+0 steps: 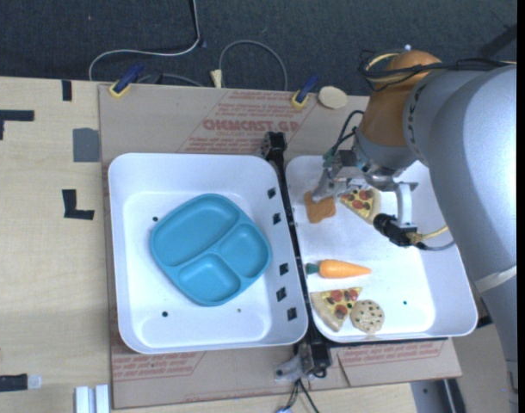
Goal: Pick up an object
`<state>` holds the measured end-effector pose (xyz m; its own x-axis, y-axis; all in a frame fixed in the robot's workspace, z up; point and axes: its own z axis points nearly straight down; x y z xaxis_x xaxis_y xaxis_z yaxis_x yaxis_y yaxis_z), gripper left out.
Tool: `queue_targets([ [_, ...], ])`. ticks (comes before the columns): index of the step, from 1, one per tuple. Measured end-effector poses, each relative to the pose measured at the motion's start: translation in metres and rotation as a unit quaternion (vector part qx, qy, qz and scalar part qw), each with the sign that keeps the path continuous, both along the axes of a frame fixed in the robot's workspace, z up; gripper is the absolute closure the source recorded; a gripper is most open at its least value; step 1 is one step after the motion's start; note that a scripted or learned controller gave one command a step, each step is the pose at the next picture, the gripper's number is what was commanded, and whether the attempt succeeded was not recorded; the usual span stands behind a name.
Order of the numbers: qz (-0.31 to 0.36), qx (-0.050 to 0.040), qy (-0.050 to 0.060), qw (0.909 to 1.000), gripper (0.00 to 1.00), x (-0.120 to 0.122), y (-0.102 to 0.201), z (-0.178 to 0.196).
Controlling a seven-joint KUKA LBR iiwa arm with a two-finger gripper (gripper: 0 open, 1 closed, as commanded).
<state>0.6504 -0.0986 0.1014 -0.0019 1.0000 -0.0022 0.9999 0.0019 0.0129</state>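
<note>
Where the wooden bench [39,256] meets dark carpet [90,15], the end effector's [331,188] opening is unreadable.

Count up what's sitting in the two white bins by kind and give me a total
Blue divided plate: 1, in the left bin
Pizza slices: 2, one near the gripper, one at the front of the right bin
Carrot: 1
Cookie: 1
Brown bread-like piece: 1
Total: 6
</note>
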Motion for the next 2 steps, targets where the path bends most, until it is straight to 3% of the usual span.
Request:
queue_targets([
  [1,0.003,0.0027,0.004,1.0000,1.00,-0.0484,0.0634,0.0887],
  [2,0.000,0.0012,0.007,1.0000,0.00,-0.0484,0.0592,0.0826],
])
